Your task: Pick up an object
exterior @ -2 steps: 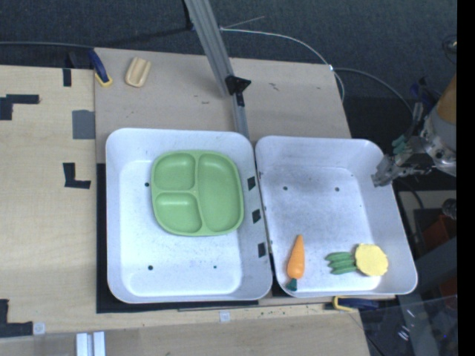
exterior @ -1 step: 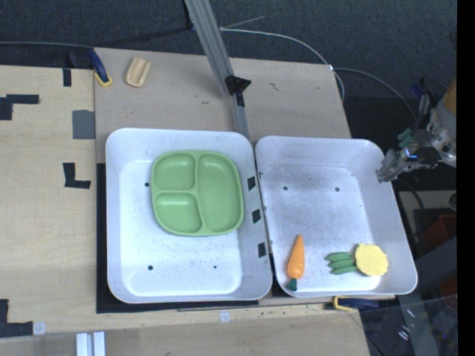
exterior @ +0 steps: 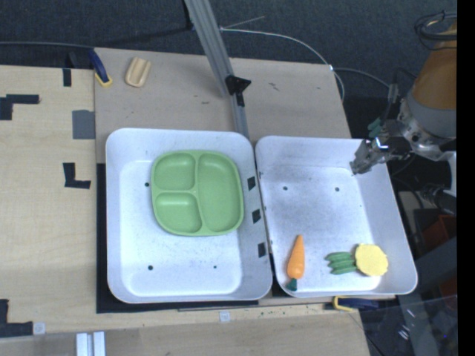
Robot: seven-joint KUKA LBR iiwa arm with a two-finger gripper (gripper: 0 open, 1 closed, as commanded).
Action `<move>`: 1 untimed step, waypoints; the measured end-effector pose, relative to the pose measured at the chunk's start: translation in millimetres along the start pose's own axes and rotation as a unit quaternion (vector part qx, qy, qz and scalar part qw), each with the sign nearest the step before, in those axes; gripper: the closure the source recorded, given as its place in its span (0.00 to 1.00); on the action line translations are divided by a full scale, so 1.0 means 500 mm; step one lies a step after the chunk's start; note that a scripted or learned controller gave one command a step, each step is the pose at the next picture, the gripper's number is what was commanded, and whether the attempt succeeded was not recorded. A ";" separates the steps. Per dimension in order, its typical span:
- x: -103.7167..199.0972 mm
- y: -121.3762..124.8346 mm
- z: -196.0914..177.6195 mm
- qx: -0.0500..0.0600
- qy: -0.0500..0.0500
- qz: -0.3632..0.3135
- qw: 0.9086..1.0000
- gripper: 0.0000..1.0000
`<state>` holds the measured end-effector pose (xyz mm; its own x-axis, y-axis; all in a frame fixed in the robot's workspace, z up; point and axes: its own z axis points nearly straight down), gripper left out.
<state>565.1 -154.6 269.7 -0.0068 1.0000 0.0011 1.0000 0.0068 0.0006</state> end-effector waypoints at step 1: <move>0.106 0.023 -0.004 0.001 0.000 0.000 1.000 1.00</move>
